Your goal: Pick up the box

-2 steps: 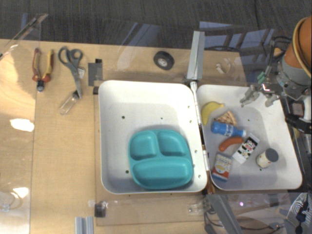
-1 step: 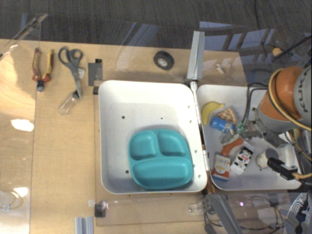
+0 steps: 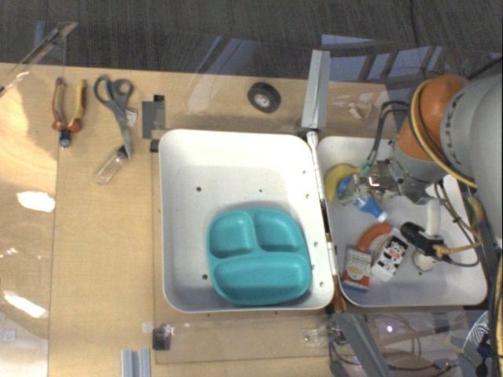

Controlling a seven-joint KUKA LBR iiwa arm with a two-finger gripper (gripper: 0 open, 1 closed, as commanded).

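camera view | arm reaches into right bin, hand low by yellow item; hand state cannot tell | box lies at right bin's front-left, apart from hand | teal tray in left bin

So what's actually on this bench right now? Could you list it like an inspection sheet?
Surface: wooden bench bearing a left bin and a right bin.
Job's things: small box at the right bin's near-left corner, lying free.
Clutter: teal divided tray in the left bin; yellow item, black-and-white item in the right bin.
Pincer: pincer low over the right bin's far-left part, away from the box.
Cables: black and yellow cables trailing from the arm.
Surroundings: scissors, pliers, tape roll on the bench.
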